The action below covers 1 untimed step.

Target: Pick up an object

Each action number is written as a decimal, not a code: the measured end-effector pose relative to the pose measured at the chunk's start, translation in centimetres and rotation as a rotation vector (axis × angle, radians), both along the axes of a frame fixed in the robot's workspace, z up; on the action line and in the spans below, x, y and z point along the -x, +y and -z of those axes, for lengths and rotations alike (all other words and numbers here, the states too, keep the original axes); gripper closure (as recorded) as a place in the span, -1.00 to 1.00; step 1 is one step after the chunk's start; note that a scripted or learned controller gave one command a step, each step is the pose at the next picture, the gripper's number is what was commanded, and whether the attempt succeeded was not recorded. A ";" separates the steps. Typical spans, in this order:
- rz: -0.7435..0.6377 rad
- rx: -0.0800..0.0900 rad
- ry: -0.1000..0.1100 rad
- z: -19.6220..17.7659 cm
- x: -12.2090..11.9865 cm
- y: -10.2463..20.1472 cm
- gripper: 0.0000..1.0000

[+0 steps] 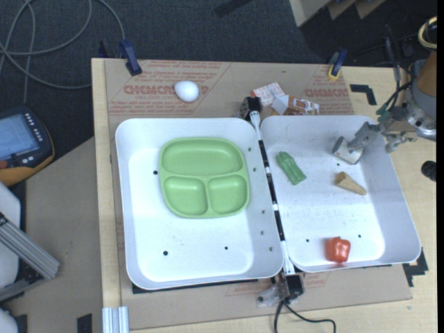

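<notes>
The right bin (388, 207) holds three loose objects. A green, pickle-shaped piece (291, 168) lies near its left wall, a tan wedge (350, 183) lies right of centre, and a red, pepper-like object (337, 249) sits near the front wall. My gripper (349, 150) comes in from the right and hangs low over the bin's back right part. It is just above and behind the tan wedge and apart from it. I see none of the objects in the gripper.
In the left bin (139, 241) lies a green divided plate (205, 177). Behind the bins, a white ball (186, 90) and crumpled wrappers (281, 100) rest on the bench. Blue clamps (130, 56) (337, 62) grip the back edge.
</notes>
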<state>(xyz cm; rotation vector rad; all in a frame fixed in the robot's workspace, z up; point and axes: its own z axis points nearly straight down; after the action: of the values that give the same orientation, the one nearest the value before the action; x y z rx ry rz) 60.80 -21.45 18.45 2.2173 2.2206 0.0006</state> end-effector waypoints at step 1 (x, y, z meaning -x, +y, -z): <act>0.001 -0.003 0.004 10.0 -0.3 1.0 -1.00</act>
<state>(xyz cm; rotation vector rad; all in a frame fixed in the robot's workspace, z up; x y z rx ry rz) 61.05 -20.45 8.41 2.2214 2.2236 -0.0006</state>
